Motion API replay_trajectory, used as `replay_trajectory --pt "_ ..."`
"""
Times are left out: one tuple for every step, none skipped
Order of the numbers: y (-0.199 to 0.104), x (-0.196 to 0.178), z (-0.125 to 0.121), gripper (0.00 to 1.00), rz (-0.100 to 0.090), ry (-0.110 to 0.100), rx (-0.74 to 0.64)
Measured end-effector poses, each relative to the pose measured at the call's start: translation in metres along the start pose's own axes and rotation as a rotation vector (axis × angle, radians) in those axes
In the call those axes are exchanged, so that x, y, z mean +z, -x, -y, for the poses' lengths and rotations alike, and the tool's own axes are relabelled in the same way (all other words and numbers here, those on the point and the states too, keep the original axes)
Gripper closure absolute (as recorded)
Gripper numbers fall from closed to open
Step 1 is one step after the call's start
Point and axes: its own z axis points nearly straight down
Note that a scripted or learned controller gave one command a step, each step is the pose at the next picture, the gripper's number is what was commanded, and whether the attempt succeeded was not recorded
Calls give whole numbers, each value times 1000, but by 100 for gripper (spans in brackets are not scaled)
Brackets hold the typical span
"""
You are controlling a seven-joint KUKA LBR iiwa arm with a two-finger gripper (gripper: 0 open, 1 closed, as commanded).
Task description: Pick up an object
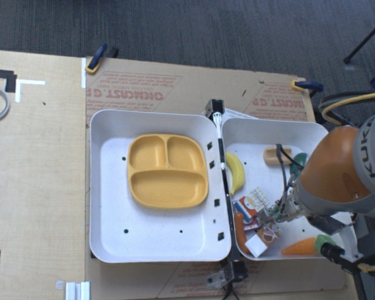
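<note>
A: What is lying across the frame, starting at the left?

B: The left bin [102, 192] is taking up the centre-left, and a yellow divided plate [168, 171] is sitting in its upper half. Right of the divider, the right bin [265, 127] is holding the clutter: a banana [235, 172] is lying against the bin's left wall, a tan piece [276, 156] is sitting near the top, a heap of small packets [255, 215] is crowding the lower left corner, and a carrot [300, 247] is lying along the bottom edge.

A: And the arm?

B: It is reaching in from the right edge, and the gripper [280, 209] is hanging over the packet heap. I cannot tell how the claw is set; the wrist is covering it.

A: Which piece is looking easiest to take?

B: I am judging the banana: probably light, stiff plastic, smooth and a little slippery, so closing across its middle, over the narrow width, is looking safest. The packets are looking thin and flat, likely to slide.

A: Anything hard to read?

B: The orange wrist is hiding much of the bin's right side, and the packets are overlapping so that I cannot tell one from another.
</note>
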Motion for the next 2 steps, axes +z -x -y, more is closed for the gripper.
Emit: replay_trajectory --pt "9 -2 2 0 23 7 9" --pt "5 -11 0 100 8 4 8"
